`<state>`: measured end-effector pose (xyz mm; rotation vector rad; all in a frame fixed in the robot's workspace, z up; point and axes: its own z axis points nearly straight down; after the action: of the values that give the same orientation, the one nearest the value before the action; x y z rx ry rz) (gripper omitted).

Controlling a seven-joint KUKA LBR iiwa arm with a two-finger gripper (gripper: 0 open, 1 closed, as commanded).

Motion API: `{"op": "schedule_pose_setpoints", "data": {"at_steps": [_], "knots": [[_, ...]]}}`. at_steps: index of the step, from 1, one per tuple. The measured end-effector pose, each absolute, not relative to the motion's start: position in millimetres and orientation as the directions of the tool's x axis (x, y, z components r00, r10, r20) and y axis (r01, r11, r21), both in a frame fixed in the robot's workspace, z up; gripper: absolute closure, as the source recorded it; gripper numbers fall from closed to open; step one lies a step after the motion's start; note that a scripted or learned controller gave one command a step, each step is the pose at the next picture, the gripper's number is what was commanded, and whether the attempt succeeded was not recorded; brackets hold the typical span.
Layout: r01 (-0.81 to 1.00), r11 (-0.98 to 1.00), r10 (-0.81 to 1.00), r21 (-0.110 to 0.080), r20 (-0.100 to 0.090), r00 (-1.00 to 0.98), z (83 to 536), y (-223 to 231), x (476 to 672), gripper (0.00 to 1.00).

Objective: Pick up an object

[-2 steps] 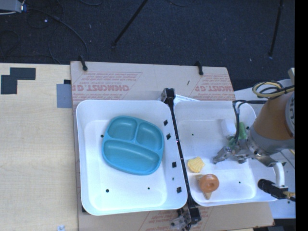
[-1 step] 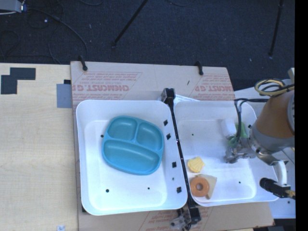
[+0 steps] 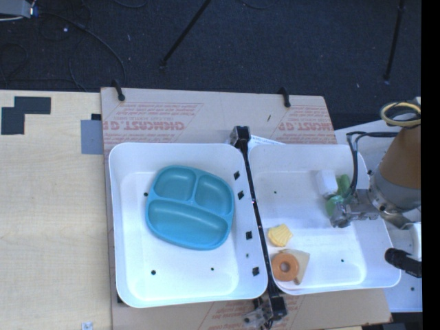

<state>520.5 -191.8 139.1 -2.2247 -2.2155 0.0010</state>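
Green object at end effector

A dark blue carpeted floor fills the top of the view, crossed by black cables and thin stand legs. Below it lies a pale wooden bench with dark grey patches, beside a printed cardboard sheet.
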Motion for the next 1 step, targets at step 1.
{"op": "schedule_pose_setpoints", "data": {"at_steps": [1], "knots": [[1.0,-0.002,1.0,0.0,0.0,0.002,183.3,-200.3,522.1,1.0]]}}
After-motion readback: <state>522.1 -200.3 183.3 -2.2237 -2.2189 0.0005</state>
